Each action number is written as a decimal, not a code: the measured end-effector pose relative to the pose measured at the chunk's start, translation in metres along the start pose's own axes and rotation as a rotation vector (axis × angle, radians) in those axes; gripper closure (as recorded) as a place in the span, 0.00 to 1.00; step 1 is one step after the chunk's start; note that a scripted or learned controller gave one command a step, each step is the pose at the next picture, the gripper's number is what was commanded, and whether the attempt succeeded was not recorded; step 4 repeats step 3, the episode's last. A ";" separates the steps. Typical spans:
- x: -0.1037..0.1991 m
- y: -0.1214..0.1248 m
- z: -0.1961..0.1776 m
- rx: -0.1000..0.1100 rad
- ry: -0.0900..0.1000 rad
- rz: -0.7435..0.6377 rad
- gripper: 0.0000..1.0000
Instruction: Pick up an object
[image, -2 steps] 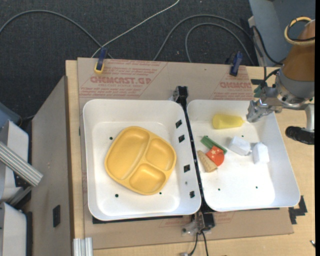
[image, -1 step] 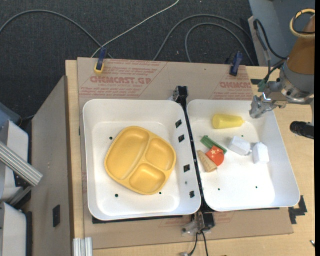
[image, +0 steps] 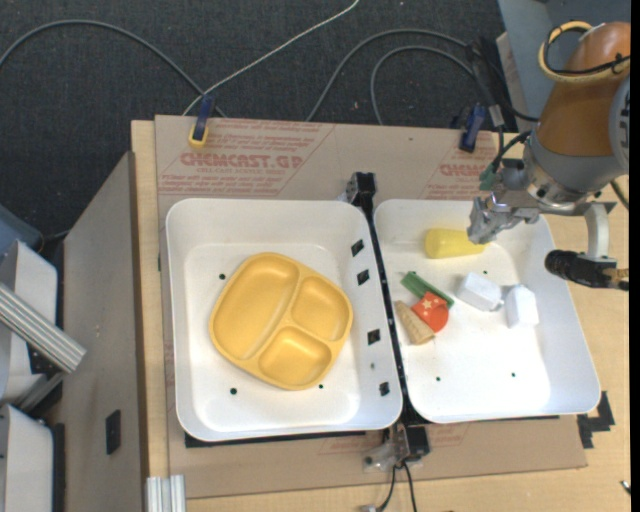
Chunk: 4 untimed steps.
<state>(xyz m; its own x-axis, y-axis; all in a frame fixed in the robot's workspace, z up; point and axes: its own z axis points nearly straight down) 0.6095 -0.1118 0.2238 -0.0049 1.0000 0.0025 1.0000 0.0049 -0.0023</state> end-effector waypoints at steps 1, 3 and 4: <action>0.064 -0.001 0.003 0.000 0.000 -0.002 1.00; 0.172 -0.003 -0.017 -0.004 -0.001 -0.001 1.00; 0.172 -0.003 -0.017 -0.004 -0.001 -0.001 1.00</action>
